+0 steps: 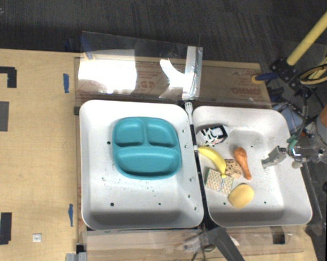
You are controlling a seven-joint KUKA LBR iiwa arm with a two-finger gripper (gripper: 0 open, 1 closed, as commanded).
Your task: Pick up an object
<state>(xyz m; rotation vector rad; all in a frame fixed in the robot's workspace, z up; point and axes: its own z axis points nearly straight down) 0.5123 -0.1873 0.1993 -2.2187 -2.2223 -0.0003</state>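
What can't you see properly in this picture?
- Metal gripper, camera view: small and blurred, so its fingers' state is unclear.
- Black-and-white patterned object: too small to identify.
- Flat speckled cracker-like pieces: partly covered by the yellow banana; their kind is unclear.
- Grey arm: cut off by the right edge.

End effector (273,157) at the right of the camera view, reaching leftward.

The arm comes in from the right edge of the view, and what shows of it is mostly the metallic wrist section with a small green spot on its upper side. From there a pale grey finger assembly juts out to the left and slightly downward, its tip low and tilted. Nothing is seen between the fingers. The finger parts blur together at this slant, so whether they stand apart or closed cannot be told. The rest of the arm runs off the right edge.
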